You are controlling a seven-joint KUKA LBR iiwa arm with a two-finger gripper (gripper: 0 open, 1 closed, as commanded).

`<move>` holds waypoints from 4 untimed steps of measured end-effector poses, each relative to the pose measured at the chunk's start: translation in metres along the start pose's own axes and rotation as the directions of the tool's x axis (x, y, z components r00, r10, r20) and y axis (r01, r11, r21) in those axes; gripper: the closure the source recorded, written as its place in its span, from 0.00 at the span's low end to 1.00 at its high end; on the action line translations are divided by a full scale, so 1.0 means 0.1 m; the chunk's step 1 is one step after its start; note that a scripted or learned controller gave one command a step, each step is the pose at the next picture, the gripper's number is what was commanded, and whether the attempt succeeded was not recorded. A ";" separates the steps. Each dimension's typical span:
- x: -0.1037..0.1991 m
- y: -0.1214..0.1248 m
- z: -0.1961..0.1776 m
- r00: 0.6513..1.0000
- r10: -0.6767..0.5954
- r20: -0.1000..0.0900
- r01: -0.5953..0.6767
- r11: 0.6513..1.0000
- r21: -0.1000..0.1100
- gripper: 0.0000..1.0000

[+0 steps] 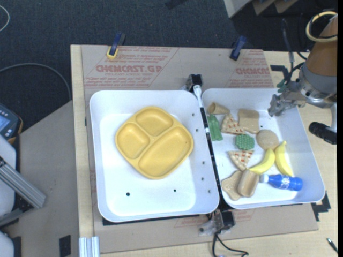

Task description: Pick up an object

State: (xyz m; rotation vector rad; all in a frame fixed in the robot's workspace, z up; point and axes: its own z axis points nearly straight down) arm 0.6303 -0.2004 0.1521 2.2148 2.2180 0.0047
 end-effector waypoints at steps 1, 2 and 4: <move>0.04 -0.04 -0.63 1.000 0.000 0.000 0.000 1.000 -0.001 1.00; 0.03 -0.03 -0.74 1.000 0.000 -0.001 0.000 1.000 0.002 1.00; 1.05 0.09 -0.90 1.000 -0.005 -0.004 0.005 1.000 0.005 1.00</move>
